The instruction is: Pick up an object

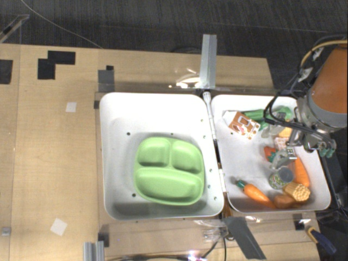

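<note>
claw (285, 157): grip state cannot tell | carrot (254, 192): orange, green-tipped, tapered, lying in right bin (234, 200)

Camera, one unit, fixed. My sole feed on this rig. Mounted above the worktop (49, 162), looking down at a slant; the far edge of the worktop sits near the top of the frame, with dark floor (136, 10) beyond it.

Range: middling. Both white bins fit whole in the frame, the left bin (117, 118) around the centre, the right bin (231, 192) towards the right margin, with a wide stretch of bare worktop on the left.

Facing: the arm (329, 88) enters from my right margin, its orange band partly cut off there.

Overlap with other feeds: not applicable, single camera.
</note>
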Motion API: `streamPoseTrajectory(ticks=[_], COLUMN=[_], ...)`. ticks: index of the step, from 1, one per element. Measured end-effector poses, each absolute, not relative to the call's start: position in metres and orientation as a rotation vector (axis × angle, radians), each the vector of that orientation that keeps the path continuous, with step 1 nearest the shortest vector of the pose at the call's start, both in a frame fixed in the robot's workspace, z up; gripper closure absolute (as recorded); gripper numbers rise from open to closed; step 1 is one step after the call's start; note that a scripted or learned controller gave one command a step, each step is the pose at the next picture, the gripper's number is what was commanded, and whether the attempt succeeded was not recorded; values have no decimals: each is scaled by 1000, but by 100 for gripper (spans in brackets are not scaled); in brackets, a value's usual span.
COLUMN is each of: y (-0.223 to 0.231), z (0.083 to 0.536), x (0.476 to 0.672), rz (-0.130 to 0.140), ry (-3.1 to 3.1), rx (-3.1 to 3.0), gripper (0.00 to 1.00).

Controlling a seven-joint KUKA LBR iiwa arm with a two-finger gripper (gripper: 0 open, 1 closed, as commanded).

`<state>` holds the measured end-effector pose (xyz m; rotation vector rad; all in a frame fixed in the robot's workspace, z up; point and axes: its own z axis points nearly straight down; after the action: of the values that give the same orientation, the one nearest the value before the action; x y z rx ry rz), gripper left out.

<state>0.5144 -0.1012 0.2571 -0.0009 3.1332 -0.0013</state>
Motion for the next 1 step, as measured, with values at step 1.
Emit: streamPoseTrajectory(ticks=[1], y=[-151], z=[156], x=[501], rz=[0], ry=[3141], rx=[-27], gripper=[0])
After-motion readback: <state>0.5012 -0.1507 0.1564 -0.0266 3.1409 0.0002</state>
